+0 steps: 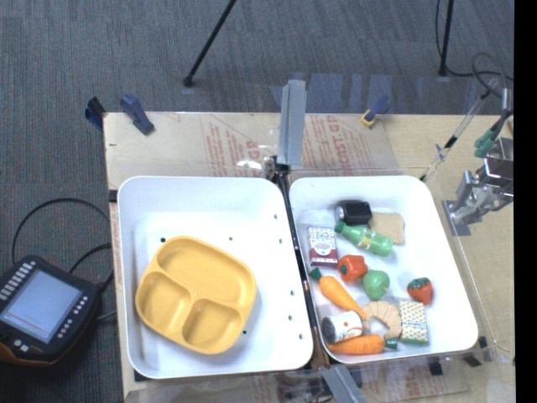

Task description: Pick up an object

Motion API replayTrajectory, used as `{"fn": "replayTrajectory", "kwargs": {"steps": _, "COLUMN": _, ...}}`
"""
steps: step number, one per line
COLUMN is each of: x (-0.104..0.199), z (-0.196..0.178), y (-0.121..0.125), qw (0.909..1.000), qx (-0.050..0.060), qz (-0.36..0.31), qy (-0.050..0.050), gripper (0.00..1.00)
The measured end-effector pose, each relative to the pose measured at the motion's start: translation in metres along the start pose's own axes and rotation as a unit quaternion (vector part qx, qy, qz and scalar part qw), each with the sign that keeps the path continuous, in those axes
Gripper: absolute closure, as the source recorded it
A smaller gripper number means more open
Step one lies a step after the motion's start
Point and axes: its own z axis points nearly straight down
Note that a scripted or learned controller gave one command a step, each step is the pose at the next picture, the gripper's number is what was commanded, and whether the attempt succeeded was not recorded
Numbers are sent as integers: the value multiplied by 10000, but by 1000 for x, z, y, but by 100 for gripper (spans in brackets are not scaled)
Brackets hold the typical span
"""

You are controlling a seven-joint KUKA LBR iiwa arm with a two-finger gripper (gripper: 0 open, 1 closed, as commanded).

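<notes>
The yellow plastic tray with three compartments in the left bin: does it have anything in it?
Empty. The yellow three-compartment plastic tray shows bare yellow in all its sections; the toy food lies in the right white bin.

toy foods (367,285) clustered, right bin (445,225)

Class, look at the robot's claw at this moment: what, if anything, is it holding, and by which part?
Nothing is seen held. The claw sits outside the right bin, with no object between its fingers; the toys lie in the bin.

A divided tray (195,294) lies in the left bin (134,200); toy foods (366,285) crowd the right bin (424,193).
</notes>
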Motion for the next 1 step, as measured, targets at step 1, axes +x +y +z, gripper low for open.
{"fn": "replayTrajectory", "kwargs": {"steps": 1, "x": 76, "z": 2, "y": -17, "qw": 9984, "qx": 21, "qz": 563, "qy": -15, "gripper": 100}}
